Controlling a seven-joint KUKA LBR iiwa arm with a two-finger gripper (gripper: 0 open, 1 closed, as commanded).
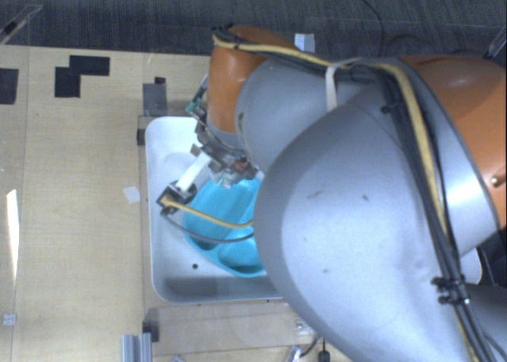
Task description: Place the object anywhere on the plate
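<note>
A blue plate (231, 214) lies in the left white bin (162, 234), towards its right side. The arm's grey body hides the plate's right part. My gripper (226, 169) hangs over the plate's upper edge, below the orange wrist band. Wrist hardware hides what lies under the gripper.
The grey arm (364, 218) covers the right half of the view, including the other bin. Bare wooden bench (71, 194) extends to the left of the bin. Metal brackets stand at the bin's corners (155, 97). Black marks (79, 74) lie on the bench at the far left.
</note>
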